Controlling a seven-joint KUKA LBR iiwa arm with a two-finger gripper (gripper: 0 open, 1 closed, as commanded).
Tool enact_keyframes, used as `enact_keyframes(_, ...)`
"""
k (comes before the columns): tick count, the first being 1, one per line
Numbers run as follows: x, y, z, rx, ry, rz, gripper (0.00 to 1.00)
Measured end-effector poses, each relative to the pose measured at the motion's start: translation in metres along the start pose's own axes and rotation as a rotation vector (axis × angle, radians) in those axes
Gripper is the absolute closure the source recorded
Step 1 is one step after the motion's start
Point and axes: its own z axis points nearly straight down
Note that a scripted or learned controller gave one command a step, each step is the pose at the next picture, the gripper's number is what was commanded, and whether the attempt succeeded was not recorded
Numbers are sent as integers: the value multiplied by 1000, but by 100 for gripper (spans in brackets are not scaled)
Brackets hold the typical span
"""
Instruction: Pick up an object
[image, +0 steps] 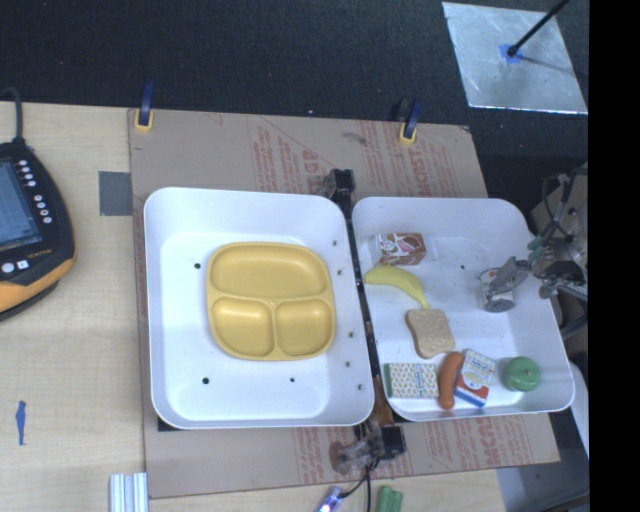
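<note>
Reaching in from the right, the pincer (497, 290) hangs over the upper right part of the right bin (452, 212), above bare white floor — we cannot tell whether it is open or closed, and we see nothing held in it.

The things it could pick all lie further left and lower in that bin: a small printed packet (401, 247) near the top, a banana (396, 283) just below it, a slice of toast (430, 332) in the middle, and along the bottom edge a patterned box (413, 379), an orange sausage (449, 379), a small carton (477, 370) and a green ball (520, 374).

We judge the main risk to be a descent where the pincer now hangs, which would close on nothing. The bottom row carries a second risk: the sausage touches the carton and lies just beside the box, so a grasp there may catch two things or push one aside. The ball could roll away under a glancing touch, and the flat toast offers little to grip.

The left bin (170, 300) holds a yellow divided plate (270, 300). Both bins rest on a cardboard sheet (300, 150) clamped to the wooden counter (70, 400), with a control pendant (25, 235) at the far left — beyond lies dark floor.
</note>
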Motion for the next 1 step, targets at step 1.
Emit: enact_keyframes(1, 5, 49, 104, 3, 0, -3, 0)
